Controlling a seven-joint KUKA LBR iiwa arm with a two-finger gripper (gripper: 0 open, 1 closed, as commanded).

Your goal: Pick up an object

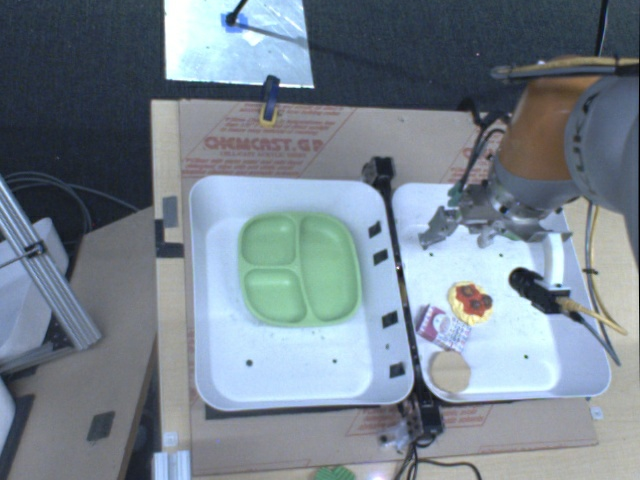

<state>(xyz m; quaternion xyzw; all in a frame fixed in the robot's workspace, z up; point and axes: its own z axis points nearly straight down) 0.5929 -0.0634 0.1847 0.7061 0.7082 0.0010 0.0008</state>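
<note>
Two white bins, a left bin (200, 298) and a right bin (525, 358); one green divided plate (300, 268); one yellow-and-red toy (471, 303); one red-and-white packet (442, 328); one tan disc (450, 372).

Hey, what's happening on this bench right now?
A grey robot arm with an orange band reaches over the right white bin, its hand over the far end. Nothing is lifted yet: a yellow-and-red toy, a red-and-white packet and a tan round disc lie nearer the front. A green divided plate sits in the left white bin.
</note>
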